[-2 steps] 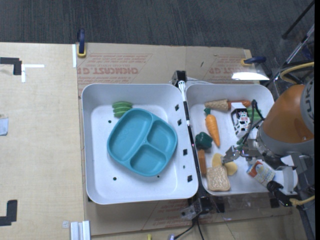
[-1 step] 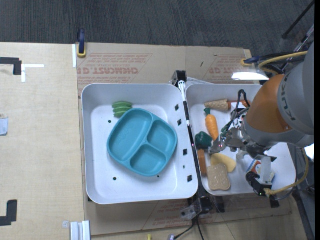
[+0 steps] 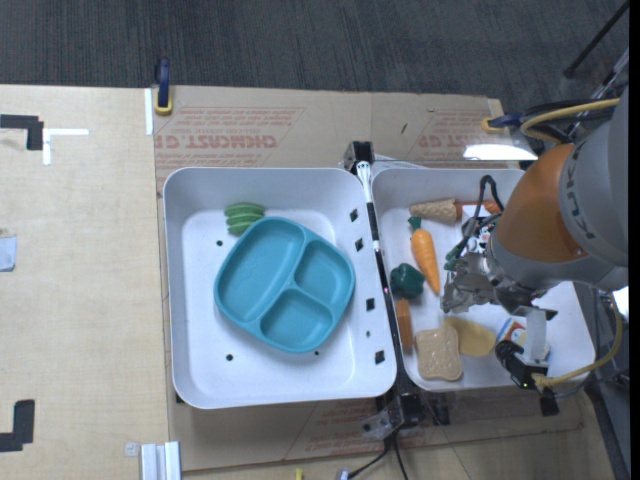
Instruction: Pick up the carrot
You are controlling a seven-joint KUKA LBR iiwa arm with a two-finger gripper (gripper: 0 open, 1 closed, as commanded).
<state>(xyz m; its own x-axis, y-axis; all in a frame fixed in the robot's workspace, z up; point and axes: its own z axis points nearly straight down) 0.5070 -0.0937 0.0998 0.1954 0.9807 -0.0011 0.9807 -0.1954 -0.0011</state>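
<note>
A blue divided plate (image 3: 286,284) is seen in the left bin (image 3: 190,368), with a green pea pod (image 3: 244,216) at its upper left. In the right bin (image 3: 575,363), right of centre in the frame, the carrot (image 3: 426,258) lies along the left side, tip pointing down. A dark green piece (image 3: 406,280) lies at its lower left, a slice of bread (image 3: 438,354) below. The claw (image 3: 462,290) is placed just right of the carrot; whether it is wide or narrow cannot be told. Nothing is seen held.
</note>
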